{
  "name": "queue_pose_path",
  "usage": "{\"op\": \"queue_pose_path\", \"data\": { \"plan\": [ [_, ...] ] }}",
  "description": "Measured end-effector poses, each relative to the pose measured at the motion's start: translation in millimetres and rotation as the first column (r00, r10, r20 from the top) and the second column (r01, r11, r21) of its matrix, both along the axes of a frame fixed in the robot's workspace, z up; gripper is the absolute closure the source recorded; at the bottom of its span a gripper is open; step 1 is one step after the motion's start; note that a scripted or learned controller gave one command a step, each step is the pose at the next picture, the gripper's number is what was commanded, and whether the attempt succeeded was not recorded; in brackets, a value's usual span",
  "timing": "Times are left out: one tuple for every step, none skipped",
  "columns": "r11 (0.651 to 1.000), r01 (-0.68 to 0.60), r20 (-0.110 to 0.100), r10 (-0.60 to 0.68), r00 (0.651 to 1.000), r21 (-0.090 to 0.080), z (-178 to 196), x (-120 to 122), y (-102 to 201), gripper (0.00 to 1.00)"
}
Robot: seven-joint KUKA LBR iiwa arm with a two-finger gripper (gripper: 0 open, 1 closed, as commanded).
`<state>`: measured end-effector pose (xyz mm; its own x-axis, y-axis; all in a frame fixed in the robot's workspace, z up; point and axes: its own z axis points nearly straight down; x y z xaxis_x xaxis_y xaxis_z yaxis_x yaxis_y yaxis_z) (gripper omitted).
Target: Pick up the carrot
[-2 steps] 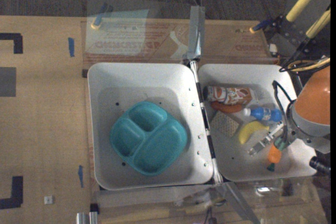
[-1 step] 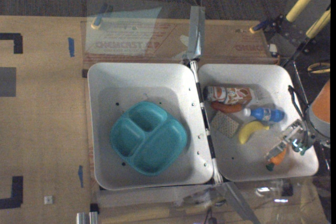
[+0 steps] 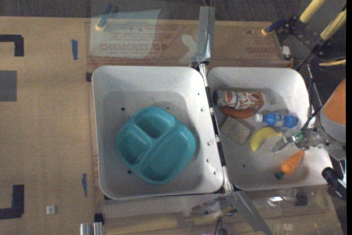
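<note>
The gripper [image 3: 290, 142] sits low over the right bin [image 3: 297, 81], near its right wall, with the grey wrist and orange band of the arm [image 3: 336, 113] coming in from the right edge. Its metal fingers point left toward the banana [image 3: 262, 137] and look slightly parted, with nothing between them, though they are small and blurred and the gap is hard to judge. The carrot [image 3: 291, 164] lies just below the gripper on the bin floor, tilted, its thick orange end up toward the fingers and its green tip down toward the front wall; it does not appear to be touched. Beyond the banana are a blue bottle [image 3: 278, 119], a grey sponge [image 3: 236, 130], a reddish sausage [image 3: 238, 113] and a labelled packet [image 3: 240, 99], all crowded in the upper half of that bin. The left bin [image 3: 104, 118] holds a teal divided plate [image 3: 156, 144]. The main risk is aim: the fingers seem nearer the banana's tip than the carrot's middle, so a closing here could catch the banana or nothing. The carrot also tapers and lies at a slant, so a grasp across its narrow end or along its length could squeeze it out, and a descent close to the right wall could foul the bin.
</note>
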<state>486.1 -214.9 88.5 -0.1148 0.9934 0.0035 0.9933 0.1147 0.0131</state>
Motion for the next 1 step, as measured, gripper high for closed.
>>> {"op": "queue_pose_path", "data": {
  "plan": [
    [0.973, 0.230, 0.000, -0.230, 0.973, 0.008, 1.0, 2.2, 2.1, 0.00]
  ]
}}
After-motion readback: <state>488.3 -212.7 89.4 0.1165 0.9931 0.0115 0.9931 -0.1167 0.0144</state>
